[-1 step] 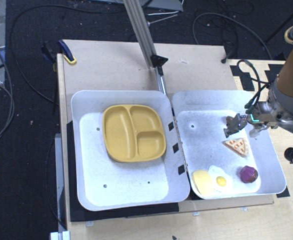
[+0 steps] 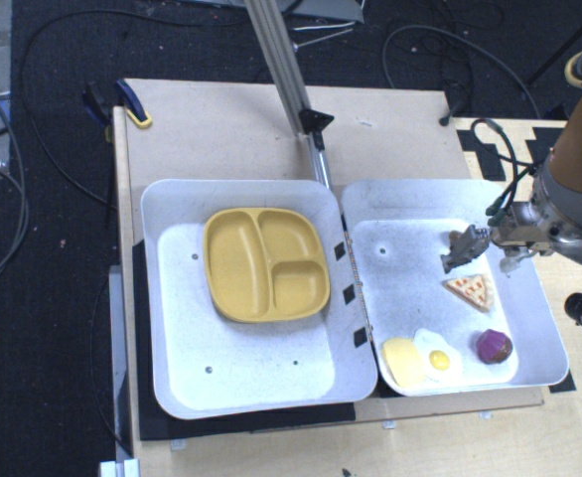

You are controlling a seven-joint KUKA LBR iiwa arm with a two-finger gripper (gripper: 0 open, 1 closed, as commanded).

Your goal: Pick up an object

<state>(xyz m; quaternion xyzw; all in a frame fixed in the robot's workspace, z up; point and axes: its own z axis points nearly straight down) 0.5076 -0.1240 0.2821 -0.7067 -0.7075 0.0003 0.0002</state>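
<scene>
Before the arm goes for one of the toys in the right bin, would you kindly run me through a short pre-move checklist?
1. Hand over the right white bin: ok, above its upper middle.
2. Nothing carried by the hand: cannot tell.
3. Nearest target, the triangular pizza-slice toy, unobstructed: ok, it lies just below the hand, apart from other toys.
4. Purple round toy clear of neighbours: ok, it sits alone near the lower right corner.
5. Fried-egg toy separable: not ok, it touches the pale yellow block.
6. Yellow divided plate out of the way: ok, in the left bin.
</scene>
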